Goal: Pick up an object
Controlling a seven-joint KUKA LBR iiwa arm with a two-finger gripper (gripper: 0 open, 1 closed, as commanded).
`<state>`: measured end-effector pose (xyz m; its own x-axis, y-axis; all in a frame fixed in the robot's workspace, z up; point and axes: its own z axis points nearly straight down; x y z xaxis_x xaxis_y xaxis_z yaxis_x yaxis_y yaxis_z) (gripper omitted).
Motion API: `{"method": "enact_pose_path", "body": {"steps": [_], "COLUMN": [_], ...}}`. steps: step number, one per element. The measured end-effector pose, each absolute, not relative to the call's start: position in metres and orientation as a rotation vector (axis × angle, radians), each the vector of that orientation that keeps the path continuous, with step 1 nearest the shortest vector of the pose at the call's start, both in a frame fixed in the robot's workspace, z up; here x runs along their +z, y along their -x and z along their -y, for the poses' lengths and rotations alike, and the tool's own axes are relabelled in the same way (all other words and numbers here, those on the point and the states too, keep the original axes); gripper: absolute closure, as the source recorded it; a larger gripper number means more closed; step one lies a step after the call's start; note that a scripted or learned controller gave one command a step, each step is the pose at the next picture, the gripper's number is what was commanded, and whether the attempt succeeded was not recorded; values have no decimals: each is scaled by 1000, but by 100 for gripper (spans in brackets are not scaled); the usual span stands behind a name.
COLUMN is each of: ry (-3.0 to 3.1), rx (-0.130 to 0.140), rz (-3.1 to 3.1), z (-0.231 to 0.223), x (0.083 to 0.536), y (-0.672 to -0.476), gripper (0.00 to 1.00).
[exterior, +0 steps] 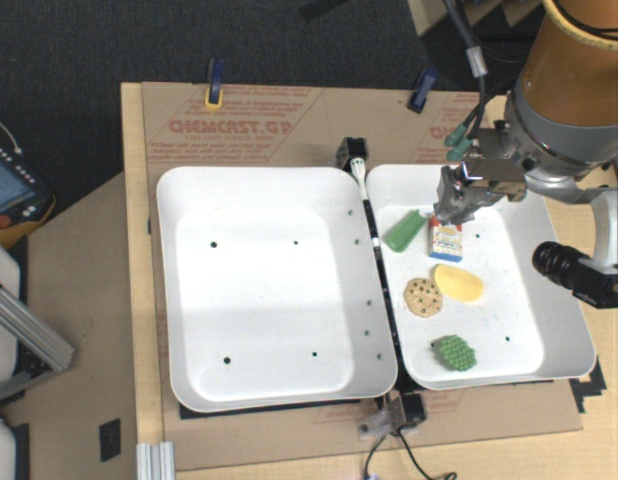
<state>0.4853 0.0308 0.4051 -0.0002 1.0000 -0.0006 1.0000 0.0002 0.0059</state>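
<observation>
**Gripper low over the small carton in the right bin**

The grey arm with its orange band reaches in from the right, and its gripper hangs low over the rear part of the right shallow white bin. Whether the gripper is wide or narrow cannot be told from this slant; nothing is seen clamped in it.

Directly beneath the gripper, and meeting it in the view, lies a small red, white and blue carton; its upper end is covered by the gripper, so contact cannot be confirmed. Just to the left of the carton lies a green oblong block, tilted, with its lower end pointing toward the divide between the bins. Below the carton sits a yellow oval piece, and touching its left side is a round tan cookie with dark specks. Nearer the front rim of the same bin, apart from the others, rests a bumpy green lump.

The left shallow white bin stands beside the right one, their rims meeting along a dark seam. Both rest on a brown cardboard sheet with red lettering laid on the bench, held at the back edge by a blue and yellow clamp and a blue clamp.
</observation>
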Motion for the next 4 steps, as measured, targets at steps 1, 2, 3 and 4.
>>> {"method": "enact_pose_path", "body": {"steps": [1,2,3,4], "ry": [-2225,-2222,-2220,-2219], "rx": [-6,0,2,4], "rz": [-2223,-2221,-2220,-2219], "z": [-34,-34,-34,-34], "x": [369,381,392,402], "y": [-479,-479,-480,-481], "gripper": [100,100,100,100]}}
